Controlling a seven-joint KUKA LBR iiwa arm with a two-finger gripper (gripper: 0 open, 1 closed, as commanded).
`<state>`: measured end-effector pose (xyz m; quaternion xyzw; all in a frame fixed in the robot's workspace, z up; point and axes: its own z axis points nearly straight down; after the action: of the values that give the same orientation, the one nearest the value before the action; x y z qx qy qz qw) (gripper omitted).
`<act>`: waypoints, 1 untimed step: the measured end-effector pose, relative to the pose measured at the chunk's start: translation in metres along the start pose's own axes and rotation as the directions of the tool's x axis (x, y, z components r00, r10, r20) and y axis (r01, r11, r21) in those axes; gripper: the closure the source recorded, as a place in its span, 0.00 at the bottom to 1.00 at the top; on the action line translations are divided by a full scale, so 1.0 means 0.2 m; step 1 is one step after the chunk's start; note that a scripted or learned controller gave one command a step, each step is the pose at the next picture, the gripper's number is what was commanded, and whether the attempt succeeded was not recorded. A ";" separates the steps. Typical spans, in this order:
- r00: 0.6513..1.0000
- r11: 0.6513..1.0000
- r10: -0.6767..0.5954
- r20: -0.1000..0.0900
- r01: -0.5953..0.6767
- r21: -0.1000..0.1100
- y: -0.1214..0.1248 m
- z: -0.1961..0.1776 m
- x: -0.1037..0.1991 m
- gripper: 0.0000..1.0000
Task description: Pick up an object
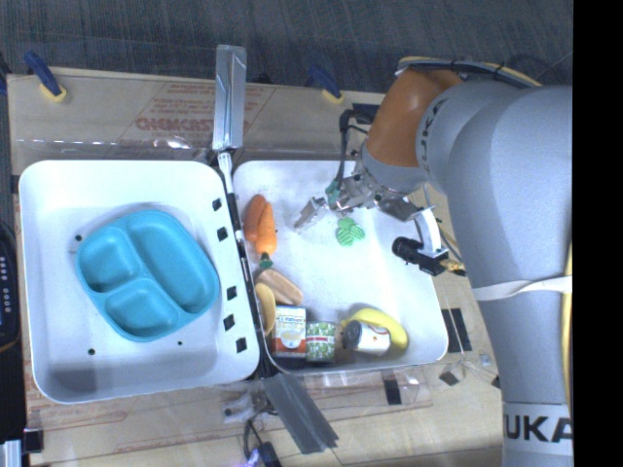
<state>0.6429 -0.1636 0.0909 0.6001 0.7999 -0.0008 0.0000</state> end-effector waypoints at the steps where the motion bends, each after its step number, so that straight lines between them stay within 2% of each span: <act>1: 0.860 0.860 0.510 0.000 -0.510 0.001 -0.04 0.00 -0.11 0.00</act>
<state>0.6405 -0.1872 0.0905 0.7903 0.6127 -0.0008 -0.0003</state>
